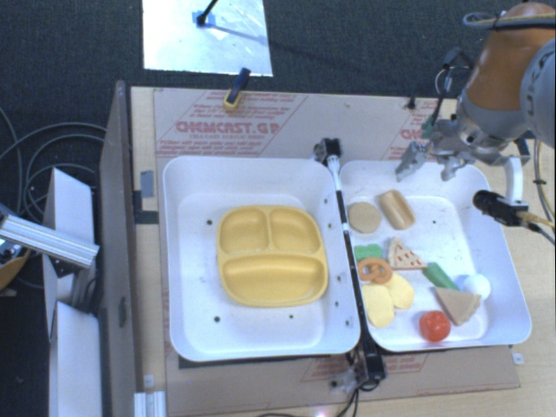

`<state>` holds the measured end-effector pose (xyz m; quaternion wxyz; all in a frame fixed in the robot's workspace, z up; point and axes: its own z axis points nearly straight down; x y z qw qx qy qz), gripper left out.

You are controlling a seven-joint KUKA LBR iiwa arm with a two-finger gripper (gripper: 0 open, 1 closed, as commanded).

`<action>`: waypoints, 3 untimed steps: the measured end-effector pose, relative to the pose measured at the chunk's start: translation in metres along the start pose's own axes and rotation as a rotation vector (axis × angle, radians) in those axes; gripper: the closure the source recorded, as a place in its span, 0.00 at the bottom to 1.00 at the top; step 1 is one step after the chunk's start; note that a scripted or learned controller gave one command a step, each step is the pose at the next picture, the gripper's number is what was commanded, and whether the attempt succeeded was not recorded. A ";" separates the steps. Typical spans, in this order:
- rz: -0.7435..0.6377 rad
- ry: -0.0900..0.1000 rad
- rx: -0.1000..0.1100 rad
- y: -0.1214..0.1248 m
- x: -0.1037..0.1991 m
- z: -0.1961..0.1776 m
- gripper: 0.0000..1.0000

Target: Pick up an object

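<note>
- The left bin (187, 259) holds a yellow divided tray (271, 255), lying flat near its middle.
- The right bin (504, 259) holds toy food: a round tan biscuit (364, 217) beside a bread roll (397, 208), with an orange ring (375, 271), yellow pieces (387, 298), a green piece (439, 276), a tan wedge (458, 304), a red tomato (434, 326) and a white ball (476, 285) nearer the front.
- The end effector (431, 161) hangs over the right bin's far edge, fingers spread apart with nothing between them, apart from the bread roll.
</note>
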<state>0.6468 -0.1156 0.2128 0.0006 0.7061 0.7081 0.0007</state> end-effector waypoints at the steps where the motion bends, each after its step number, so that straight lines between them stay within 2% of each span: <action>1: 0.005 0.001 0.003 -0.009 -0.023 0.134 0.00; 2: 0.001 0.000 -0.003 -0.007 -0.022 0.117 1.00; 3: -0.009 0.002 -0.007 -0.022 0.054 0.022 1.00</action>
